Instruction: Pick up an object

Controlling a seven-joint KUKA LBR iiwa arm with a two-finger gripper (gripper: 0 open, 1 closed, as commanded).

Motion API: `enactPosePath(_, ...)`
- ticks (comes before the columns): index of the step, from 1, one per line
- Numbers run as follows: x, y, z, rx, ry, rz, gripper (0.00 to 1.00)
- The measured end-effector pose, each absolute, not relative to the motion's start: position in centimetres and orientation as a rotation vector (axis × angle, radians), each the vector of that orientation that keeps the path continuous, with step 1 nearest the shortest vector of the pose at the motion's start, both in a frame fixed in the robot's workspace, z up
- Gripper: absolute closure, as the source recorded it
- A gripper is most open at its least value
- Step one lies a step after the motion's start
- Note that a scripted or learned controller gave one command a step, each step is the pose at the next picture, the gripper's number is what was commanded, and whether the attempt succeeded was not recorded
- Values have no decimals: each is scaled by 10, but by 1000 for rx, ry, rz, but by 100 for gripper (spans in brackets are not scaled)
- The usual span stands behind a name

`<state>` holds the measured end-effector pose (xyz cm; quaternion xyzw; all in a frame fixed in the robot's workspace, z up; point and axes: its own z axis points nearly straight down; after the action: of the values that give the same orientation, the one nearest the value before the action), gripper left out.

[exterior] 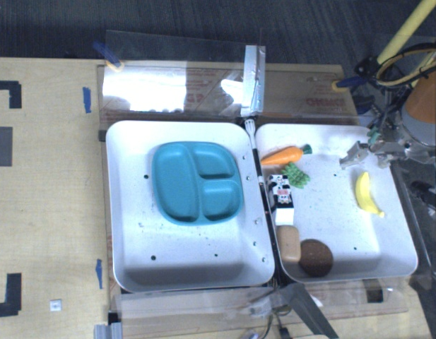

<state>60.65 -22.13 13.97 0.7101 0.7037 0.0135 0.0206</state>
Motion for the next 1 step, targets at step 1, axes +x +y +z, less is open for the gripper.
enactPosePath(1,607,-221,140,2225,2160,43,0)
